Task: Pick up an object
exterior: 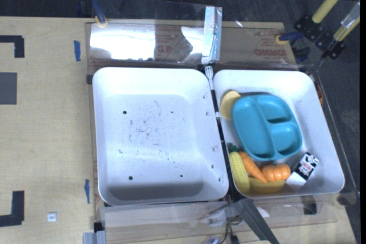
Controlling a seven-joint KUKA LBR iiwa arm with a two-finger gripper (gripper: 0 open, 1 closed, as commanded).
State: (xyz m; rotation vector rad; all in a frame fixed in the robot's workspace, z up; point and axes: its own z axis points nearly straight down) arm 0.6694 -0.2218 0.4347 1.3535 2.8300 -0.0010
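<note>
- Seeing a big blue plate (267, 126) with two parts in the right bin (327, 123).
- Spotting a round yellow piece (227, 102) tucked at its upper left edge.
- Finding yellow corn (238, 171), an orange carrot (250, 166) and a small black-and-white box (306, 167) along its near edge.
- Cannot tell if gripper open or shut.

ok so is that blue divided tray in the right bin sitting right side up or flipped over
Right side up. The blue tray shows its two hollow compartments and the ridge between them facing the camera, and it lies in the right bin.
</note>
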